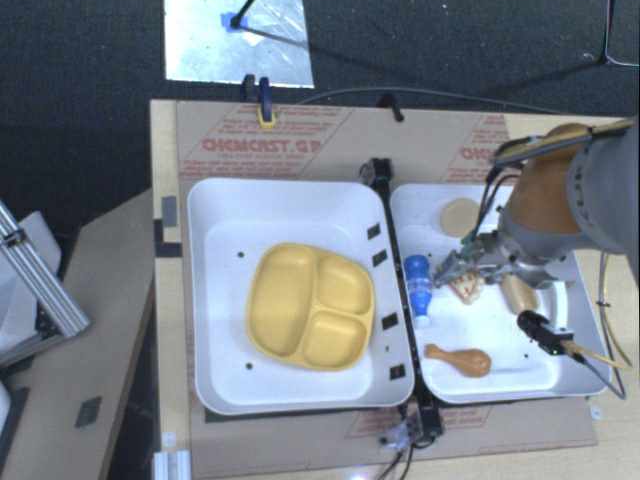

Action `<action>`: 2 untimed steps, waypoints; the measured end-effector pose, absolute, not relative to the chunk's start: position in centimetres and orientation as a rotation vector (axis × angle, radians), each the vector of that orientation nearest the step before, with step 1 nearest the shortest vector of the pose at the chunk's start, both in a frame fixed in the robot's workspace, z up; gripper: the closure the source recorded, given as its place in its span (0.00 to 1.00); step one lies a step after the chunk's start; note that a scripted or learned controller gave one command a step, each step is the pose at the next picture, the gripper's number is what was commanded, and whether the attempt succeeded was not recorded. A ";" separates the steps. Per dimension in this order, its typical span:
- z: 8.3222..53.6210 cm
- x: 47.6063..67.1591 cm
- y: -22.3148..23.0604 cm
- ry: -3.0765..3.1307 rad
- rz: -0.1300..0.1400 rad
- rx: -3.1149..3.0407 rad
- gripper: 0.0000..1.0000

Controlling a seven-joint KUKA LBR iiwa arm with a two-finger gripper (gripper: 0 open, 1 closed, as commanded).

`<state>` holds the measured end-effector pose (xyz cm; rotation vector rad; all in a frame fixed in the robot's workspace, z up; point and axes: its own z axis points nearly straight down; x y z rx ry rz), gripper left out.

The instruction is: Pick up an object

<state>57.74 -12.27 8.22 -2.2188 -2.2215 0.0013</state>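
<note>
1. My hand (455, 268) is low inside the right-hand shallow white plastic bin (440, 383), with my grey arm and its orange band (545, 193) just behind it on the right.
2. I cannot tell whether my fingers are spread or pressed together; they are too small and blurred.
3. A small tan-and-white lumpy object (466, 288) lies just beside my hand, on its near side, perhaps touching it.
4. A small clear bottle with a blue cap and label (418, 284) lies just left of my hand, against the bin's left wall.
5. A brown drumstick-shaped toy (460, 359) lies nearer the camera; a round tan disc (460, 216) lies beyond my hand.
6. Well to my hand's left, in the other white bin (215, 218), rests a yellow plastic plate with three compartments (310, 306).
7. Both bins sit on the brown board-covered worktop (300, 143).
</note>
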 end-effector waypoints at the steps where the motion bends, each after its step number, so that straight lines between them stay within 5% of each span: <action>1: 9.5 57.9 -12.3 -2.225 -0.002 -2.221 1.00; 2: 15.8 57.8 -12.9 -2.225 -0.006 -2.226 1.00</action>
